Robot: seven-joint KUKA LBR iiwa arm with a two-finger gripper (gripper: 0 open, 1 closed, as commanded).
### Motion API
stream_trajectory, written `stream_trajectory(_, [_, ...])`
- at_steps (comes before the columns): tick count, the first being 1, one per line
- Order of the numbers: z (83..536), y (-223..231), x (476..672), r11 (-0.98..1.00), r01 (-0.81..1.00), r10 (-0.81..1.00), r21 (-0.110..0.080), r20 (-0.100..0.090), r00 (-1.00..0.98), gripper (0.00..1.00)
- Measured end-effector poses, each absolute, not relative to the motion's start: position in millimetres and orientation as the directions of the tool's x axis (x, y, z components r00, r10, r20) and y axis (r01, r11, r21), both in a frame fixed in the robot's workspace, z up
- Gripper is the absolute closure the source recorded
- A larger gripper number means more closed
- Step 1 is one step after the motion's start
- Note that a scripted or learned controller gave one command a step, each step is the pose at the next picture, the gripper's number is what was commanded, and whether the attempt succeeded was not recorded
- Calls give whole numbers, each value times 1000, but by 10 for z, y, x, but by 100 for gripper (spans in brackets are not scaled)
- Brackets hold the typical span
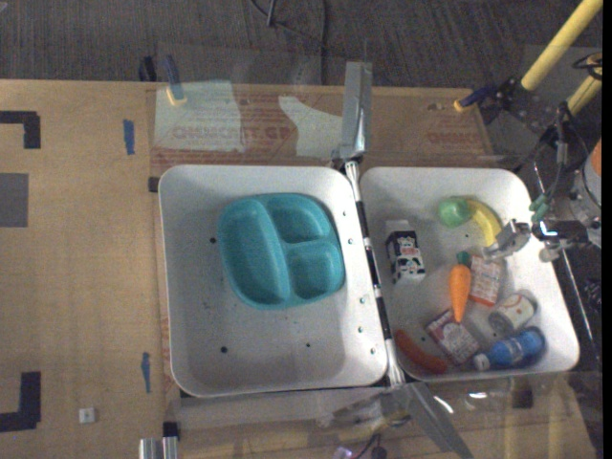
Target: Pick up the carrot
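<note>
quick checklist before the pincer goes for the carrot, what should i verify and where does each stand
1. Carrot located: ok. The carrot lies in the right bin, orange tip toward the near edge.
2. Pincer over the carrot: not ok. The pincer sits up and to the right of it, near the banana.
3. Room around the carrot: not ok. A small carton lies right beside it and a red packet sits at its tip.
4. Pincer free of other things: cannot tell, too blurred.
5. Milk carton out of the way: ok, it lies apart to the left.
6. Teal plate uninvolved: ok, it sits in the left bin.
</note>
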State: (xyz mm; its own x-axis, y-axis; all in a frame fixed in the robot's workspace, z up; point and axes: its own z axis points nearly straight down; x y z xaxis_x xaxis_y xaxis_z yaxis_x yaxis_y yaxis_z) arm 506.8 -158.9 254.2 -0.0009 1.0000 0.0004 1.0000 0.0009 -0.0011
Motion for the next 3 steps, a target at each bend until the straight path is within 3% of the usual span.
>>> stream_trajectory(1, [1134,-1137,5410,-30,999,1000,18,-1,30,0])
stream_trajectory(2, [1242,-1146,5418,-34,999,999,21,1,34,100])
stream_trajectory(3, [2862,-1371,4955,-4,1000,1000,1,-1,4,100])
